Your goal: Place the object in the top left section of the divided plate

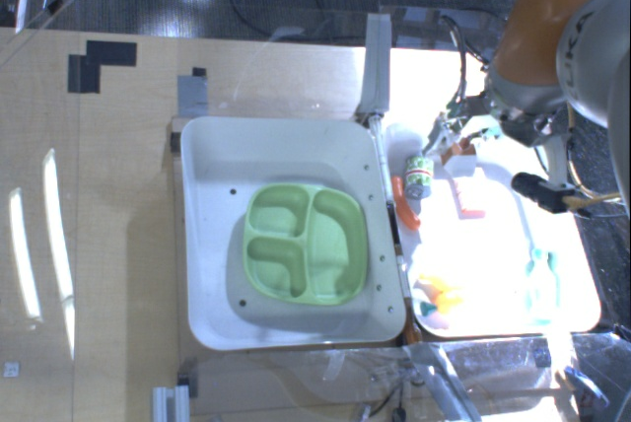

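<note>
A: From above, where does the object sit?

B: A small can (419, 177) with a green label lies in the right bin (582, 307), against its left wall, beside an orange piece (402, 198). The green divided plate (306, 244) waits in the left bin (202, 243).

A: And the tool (449, 136)?

B: Just above the can; I cannot tell its state. The can looks light, stiff and smooth; grip across its sides.

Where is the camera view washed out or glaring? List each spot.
Camera view: the right bin is badly overexposed, bleaching its floor and fading the items in it; the left bin and green divided plate are evenly lit and sharp; bright streaks of reflection lie on the bench at left.
</note>
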Robot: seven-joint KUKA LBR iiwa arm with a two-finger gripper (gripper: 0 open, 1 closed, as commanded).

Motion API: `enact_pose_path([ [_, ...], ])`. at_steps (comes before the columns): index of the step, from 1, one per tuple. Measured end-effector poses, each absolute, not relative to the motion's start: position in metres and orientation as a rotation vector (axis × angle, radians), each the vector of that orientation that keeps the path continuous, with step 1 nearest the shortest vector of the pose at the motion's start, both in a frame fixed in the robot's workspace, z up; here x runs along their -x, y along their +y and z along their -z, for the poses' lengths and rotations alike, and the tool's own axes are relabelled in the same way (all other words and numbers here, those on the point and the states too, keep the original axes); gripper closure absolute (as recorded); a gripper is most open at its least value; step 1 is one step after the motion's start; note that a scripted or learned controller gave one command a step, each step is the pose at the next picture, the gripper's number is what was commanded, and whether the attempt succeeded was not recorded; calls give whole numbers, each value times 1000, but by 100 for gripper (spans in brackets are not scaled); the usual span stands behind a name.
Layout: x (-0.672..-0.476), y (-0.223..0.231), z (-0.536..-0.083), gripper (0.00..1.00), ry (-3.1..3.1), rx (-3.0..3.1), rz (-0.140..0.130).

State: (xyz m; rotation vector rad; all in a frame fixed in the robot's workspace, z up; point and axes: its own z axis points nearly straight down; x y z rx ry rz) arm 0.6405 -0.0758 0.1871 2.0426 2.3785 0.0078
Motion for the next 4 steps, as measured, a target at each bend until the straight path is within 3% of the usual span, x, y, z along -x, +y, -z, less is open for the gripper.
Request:
enact_pose_path([
  [1,-629,-31,-221,100,2473,-1925,-8],
  [2,-646,51,-186,100,2570,-1799,-7],
  [3,-608,119,-180,100,2880,-1243,-7],
  [4,-608,119,-180,0,2880,-1244,-8],
])
